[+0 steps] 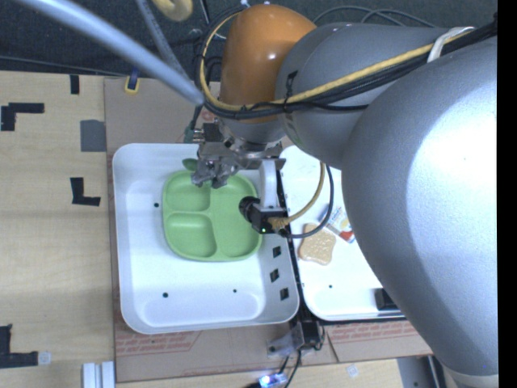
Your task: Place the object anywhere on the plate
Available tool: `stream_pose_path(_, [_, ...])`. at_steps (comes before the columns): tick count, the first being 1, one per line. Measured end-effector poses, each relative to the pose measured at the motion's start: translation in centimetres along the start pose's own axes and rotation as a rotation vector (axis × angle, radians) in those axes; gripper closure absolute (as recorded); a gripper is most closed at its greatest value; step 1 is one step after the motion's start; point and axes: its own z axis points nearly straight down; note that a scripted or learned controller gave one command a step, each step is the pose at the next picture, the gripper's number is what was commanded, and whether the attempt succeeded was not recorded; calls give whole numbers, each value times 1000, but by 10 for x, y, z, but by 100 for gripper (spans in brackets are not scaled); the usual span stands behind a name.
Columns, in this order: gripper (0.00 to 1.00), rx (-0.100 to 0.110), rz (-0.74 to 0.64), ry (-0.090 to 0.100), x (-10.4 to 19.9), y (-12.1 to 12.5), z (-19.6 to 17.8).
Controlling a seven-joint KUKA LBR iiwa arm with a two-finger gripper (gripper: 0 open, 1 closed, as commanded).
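You are looking down at the desk (pixel 48 241), where two shallow white bins are sitting side by side. The left bin (pixel 141 297) is holding a green plate (pixel 206 225) with three compartments, lying toward the bin's far right part. The arm (pixel 388 136) is reaching in from the right, its orange band (pixel 258 47) showing at the far side, and the gripper (pixel 214 168) is hanging over the far edge of the plate. You cannot tell from this angle whether the jaws are open or closed, nor whether anything is sitting between them. In the right bin (pixel 347 301), close to the wall shared with the left bin, a tan, toast-like object (pixel 317 249) is lying flat. Just to its right a small item with red and white markings (pixel 341 226) is lying partly under the arm. A yellow cable (pixel 319 196) is looping down beside the plate's right edge.
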Motion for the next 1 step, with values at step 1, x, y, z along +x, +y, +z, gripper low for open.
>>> stream_pose_path(1, [0,-1,0,0,0,0,0])
